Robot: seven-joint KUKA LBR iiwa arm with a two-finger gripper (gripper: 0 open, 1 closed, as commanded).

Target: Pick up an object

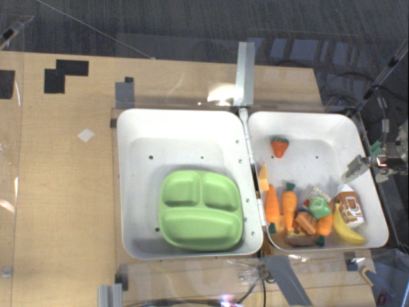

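The right bin (313, 128) holds a pile of toy foods along its near side. Among them are two orange carrots (281, 204), a yellow banana (348, 229), a small brown and white box (349, 208) and a green piece (319, 206). A red strawberry (279, 146) lies alone near the far wall. My gripper (358, 167) hangs at the bin's right rim, just above and behind the box, and is partly cut off by the view's edge. Nothing shows in its grasp.
The left bin (140, 139) contains a green divided plate (201, 210) at its near side. A metal post (245, 75) stands behind the seam between the bins. Cables run along the bench to the right of the bins.
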